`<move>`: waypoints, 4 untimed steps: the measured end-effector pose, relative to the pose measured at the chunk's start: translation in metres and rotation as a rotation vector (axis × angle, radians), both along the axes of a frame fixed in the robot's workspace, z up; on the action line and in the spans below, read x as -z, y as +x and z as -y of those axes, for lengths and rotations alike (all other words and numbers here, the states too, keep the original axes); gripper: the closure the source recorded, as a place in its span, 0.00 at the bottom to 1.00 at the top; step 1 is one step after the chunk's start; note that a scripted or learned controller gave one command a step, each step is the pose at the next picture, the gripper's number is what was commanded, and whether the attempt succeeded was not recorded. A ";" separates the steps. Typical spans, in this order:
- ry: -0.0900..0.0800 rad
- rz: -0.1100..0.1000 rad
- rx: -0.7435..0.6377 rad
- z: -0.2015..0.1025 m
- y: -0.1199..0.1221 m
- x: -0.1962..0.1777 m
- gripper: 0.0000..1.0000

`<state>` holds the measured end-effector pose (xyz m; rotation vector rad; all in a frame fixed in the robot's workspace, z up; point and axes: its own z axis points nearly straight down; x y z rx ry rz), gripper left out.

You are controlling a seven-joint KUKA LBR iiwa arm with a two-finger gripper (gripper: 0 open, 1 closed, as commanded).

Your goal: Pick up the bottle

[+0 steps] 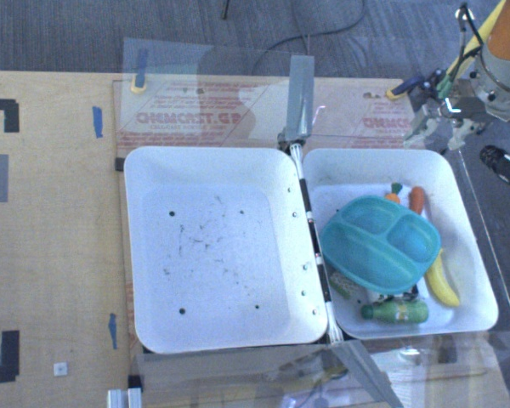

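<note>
- The bottle (396, 313) is lying on its side near the front wall of the right bin (478, 272), green with what looks like a yellowish label.
- A big teal divided plate (381, 243) sits tilted right over it, so part of the bottle is tucked under the plate's front rim.
- A banana (443, 283) is just beside the bottle's right end, and a carrot (417, 200) sits further back.
- The gripper (438, 127) hangs above the back right corner of that bin, well apart from the bottle. It's too small and blurry here, so I honestly can't tell if it's apart or together.
- Risk: coming straight down could hit the plate rim and shove it, or pinch plate and bottle together.
- A round bottle on its side might also roll against the wall, or the banana gets grabbed instead.
</note>
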<state>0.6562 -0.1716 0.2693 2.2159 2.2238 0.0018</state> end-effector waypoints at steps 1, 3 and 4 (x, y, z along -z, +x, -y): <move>0.000 -0.001 -0.120 -0.054 -0.020 0.069 0.00; -0.005 0.036 -0.014 -0.067 -0.071 0.175 0.00; -0.001 0.014 -0.009 -0.049 -0.126 0.180 0.00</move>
